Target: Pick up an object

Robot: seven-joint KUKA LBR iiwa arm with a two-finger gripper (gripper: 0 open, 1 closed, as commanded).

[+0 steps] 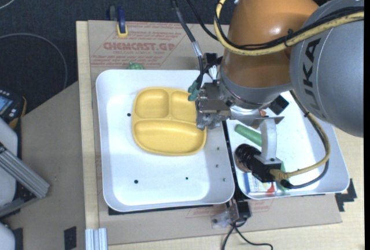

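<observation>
Orange band (260, 18) of the grey arm (332, 70) sits closest to the lens, big & high, up & to the right of the yellow plate (165, 122) as the cam sees it. Black & yellow cables loop over the band. Below it the gripper (203, 118) is down at the plate's right rim, approx level w/ the ridge btwn the plate's sections. It's touching the rim or v. close, can't say which. Gripper open or shut: can't tell from here, wrist housing is in the way.

Plate is a 3-section one, two small sections on its far side & one big on its near side. It lies flat, right way up, in the left bin (115, 150), towards that bin's far-right part. Right bin (329, 176) starts just right of the plate, past the gripper. In it a green stick-like item (252, 133) lies right of the plate, partly under the arm. Further right & nearer the cam there's a bit of colourful packaging (267, 188), mostly hidden.

Beyond the plate, outside the bin, a small green bit (136, 66) sits on the brown board (144, 41) w/ red print. Further back from the plate, a blue clamp (120, 14) is at the board's edge.
</observation>
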